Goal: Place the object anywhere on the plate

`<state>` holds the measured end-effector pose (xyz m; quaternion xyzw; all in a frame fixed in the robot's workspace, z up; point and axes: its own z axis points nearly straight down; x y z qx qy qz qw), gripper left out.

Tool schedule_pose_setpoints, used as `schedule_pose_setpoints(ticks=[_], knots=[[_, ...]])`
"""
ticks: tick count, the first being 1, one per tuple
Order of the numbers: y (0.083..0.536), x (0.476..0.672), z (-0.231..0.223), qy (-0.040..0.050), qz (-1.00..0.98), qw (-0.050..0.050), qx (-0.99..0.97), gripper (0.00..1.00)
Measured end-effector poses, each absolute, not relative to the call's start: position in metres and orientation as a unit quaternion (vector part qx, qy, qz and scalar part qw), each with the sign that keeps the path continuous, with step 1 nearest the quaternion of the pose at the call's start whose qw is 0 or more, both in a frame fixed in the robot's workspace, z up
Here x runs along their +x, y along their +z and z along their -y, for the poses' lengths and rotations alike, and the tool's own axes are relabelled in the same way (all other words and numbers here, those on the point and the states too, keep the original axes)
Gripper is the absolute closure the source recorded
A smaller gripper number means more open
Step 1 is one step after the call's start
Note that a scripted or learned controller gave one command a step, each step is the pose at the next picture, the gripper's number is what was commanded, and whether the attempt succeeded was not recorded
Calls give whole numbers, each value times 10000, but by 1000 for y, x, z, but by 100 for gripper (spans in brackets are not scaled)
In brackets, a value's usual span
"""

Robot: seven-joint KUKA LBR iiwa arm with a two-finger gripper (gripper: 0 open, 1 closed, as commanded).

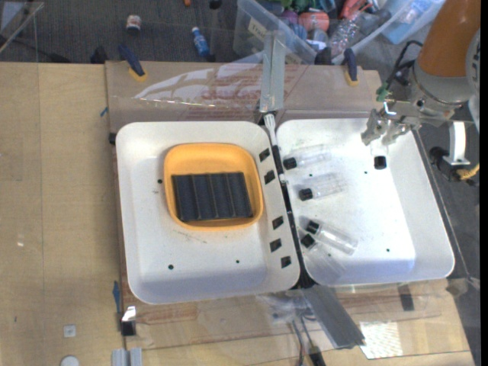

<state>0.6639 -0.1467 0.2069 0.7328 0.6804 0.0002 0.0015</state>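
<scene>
A dark grey ribbed rectangular object [212, 197] lies flat in the middle of the orange plate [177, 161], which sits in the left bin [141, 227]. My gripper [383, 132] hangs over the far edge of the right bin [412, 227], well to the right of the plate. Its fingers stand apart, open, with nothing between them. The orange band of the arm [455, 29] shows at the top right.
Three clear tubes with black caps [305, 159] [319, 187] [326, 235] lie in the right bin's left half, and a small black piece [379, 161] sits just below the gripper. Black clips [273, 197] line the divider between the bins. A clear tub of clutter [328, 6] stands behind.
</scene>
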Motion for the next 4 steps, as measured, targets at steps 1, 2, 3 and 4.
schedule_pose_setpoints(ticks=[1,2,3,4], knots=[[207,664,147,3,-6804,17,7328,0],[220,668,172,15,-6619,24,7496,0],[220,668,172,13,-6619,23,7496,0],[229,667,196,9,-6698,29,7426,0]])
